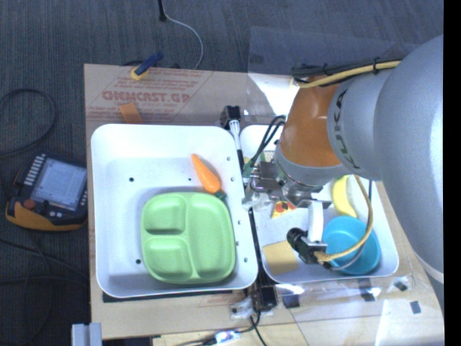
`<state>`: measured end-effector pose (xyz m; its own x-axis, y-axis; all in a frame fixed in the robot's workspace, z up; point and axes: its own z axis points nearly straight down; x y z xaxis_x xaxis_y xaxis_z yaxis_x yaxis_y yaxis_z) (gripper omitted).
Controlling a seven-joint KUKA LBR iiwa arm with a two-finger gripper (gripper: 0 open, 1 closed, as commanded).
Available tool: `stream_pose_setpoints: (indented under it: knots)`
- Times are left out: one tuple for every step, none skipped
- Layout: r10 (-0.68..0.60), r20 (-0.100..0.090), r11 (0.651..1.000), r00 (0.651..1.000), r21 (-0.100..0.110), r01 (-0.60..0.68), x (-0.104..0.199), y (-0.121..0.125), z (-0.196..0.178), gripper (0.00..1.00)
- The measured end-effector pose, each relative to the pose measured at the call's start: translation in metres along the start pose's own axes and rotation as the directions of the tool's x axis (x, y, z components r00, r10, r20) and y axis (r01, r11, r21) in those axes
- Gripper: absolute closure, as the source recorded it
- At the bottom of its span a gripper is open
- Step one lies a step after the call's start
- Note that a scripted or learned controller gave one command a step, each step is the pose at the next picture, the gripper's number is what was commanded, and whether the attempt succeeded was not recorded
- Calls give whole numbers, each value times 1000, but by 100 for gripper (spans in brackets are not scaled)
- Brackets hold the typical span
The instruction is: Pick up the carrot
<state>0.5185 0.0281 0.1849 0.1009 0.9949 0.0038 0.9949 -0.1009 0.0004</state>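
The orange carrot (206, 173) lies in the left bin (101, 164), toward its back right, with its lower end touching the back right corner of a green divided plate (189, 236). My gripper (268, 194) hangs under the orange-banded wrist over the left side of the right bin (389, 265), just across the divider from the carrot. It is to the carrot's right and a little nearer the front. The wrist and cables hide most of the gripper.
In the right bin are a blue bowl (351, 245), a yellow object (344, 197) behind it and a tan block (279, 256) at the front. A small red-and-yellow item (281, 207) lies under the gripper. A control pendant (47, 191) rests on the floor at left.
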Motion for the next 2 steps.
stream_pose_setpoints:
  knots:
    - [219,7,976,976,5,-219,66,-7,3,100]
    - [569,10,822,822,0,-569,62,9,-5,100]
